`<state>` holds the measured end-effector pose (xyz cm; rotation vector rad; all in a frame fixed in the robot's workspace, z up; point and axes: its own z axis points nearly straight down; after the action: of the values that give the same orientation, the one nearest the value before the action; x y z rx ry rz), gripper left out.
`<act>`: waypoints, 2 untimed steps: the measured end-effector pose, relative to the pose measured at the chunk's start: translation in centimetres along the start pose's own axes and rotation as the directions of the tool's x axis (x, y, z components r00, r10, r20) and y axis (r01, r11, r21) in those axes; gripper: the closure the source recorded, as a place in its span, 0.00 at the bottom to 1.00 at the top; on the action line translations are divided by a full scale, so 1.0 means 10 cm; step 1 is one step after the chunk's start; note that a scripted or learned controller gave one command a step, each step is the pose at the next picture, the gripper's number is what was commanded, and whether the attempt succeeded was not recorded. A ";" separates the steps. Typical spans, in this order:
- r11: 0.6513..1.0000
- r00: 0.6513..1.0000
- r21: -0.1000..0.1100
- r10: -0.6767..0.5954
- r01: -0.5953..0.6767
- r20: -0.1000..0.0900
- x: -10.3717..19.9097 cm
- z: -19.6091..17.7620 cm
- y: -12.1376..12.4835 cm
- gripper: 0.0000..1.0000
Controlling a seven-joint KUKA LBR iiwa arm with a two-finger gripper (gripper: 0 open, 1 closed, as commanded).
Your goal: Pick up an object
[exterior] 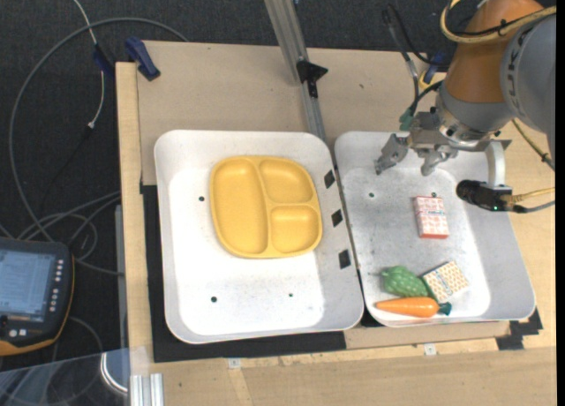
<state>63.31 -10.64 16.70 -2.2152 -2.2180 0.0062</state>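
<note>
camera view: looking down at a slant on both bins, arm reaching in from the right.
gripper: hovering over the far end of the right bin, fingers spread apart, nothing sitting between them.
pink box: lying flat mid-bin, just below the gripper, well apart from the other items; closest pick candidate.
green toy vegetable: sitting at the near end, touching or nearly touching the carrot in front of it.
patterned card box: lying tilted just right of the green piece.
left bin: holding a yellow divided tray, away from the arm.
step: judging it as lining up before descent, nothing picked yet.
doing it well: going for the isolated pink box, centring over it, closing across its narrow sides, keeping fingers wide until low enough.
risk: the near-end cluster is crowding, fingers likely nudging neighbours.
</note>
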 end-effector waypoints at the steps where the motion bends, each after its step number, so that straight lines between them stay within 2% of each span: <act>1: 1.000 1.000 -0.001 -0.001 0.001 0.001 0.03 0.50 0.09 0.00; 2: 1.000 1.000 -0.001 0.000 0.000 0.001 0.04 0.76 0.09 0.00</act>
<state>64.14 -10.27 9.10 -2.2164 -2.2185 0.0057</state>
